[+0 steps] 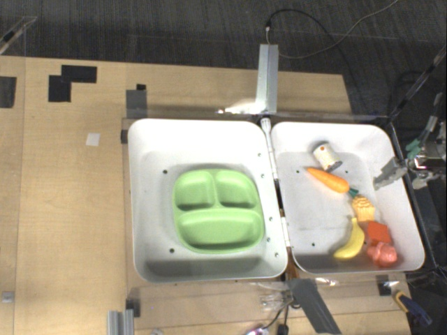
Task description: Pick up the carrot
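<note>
The orange carrot [328,179] lies on its side in the upper middle of the right bin [302,222], with its green stem end pointing to the lower right. My gripper [388,174] hangs over the bin's right rim, to the right of the carrot and well apart from it. Nothing shows in its grasp.
A small white and tan cylinder [323,153] sits just above the carrot. Below it lie a yellow corn piece [362,205], a banana [351,241], an orange-red block [378,232] and a pink item [383,255]. The left bin [150,187] holds a green divided plate [218,210].
</note>
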